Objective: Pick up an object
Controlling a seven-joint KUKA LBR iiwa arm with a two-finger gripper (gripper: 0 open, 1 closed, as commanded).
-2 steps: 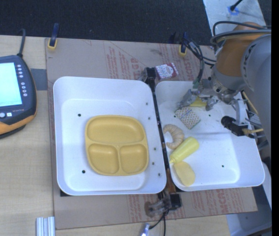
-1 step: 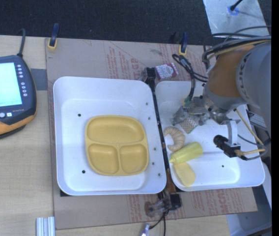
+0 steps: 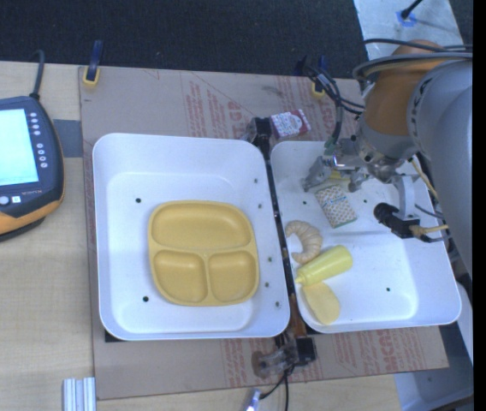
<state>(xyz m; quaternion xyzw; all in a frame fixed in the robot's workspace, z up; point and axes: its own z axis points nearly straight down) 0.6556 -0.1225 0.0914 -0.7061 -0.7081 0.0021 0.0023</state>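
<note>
The right bin holds several small objects. A speckled white-and-green block lies near the bin's back left. A tan curved piece sits in front of it, then a yellow cylinder lying on its side and a pale yellow flat piece. My gripper hangs low over the back of the right bin, right at the far end of the speckled block. I cannot make out whether it touches the block.
The left bin holds a yellow divided tray. A red-and-white packet lies on the cardboard behind the bins. A teach pendant rests on the bench at far left. The arm and its cables fill the right bin's back right.
</note>
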